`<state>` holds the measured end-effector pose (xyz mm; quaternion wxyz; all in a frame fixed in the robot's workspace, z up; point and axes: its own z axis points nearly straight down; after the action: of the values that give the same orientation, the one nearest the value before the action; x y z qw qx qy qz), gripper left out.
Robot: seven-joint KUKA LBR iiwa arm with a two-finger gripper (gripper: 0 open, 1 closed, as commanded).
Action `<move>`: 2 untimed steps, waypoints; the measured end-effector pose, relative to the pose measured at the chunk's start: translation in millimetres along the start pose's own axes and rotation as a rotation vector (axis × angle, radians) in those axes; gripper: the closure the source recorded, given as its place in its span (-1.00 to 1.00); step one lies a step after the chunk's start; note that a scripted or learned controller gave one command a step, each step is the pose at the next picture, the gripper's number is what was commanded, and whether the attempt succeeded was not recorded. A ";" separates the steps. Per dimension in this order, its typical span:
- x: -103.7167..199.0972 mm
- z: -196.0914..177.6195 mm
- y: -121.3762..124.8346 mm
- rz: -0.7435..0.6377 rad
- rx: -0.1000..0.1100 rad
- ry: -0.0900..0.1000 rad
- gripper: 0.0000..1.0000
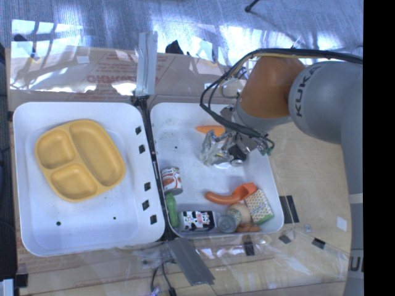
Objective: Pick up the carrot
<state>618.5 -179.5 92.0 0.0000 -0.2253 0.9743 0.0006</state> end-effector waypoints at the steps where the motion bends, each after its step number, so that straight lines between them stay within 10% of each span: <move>1: 0.0 0.0 -0.1 0.000 0.000 0.000 -1.00; 2: 8.7 -2.2 -28.3 -0.138 0.004 -0.004 -1.00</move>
<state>623.1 -208.8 94.1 0.0023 -0.2917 0.9565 -0.0011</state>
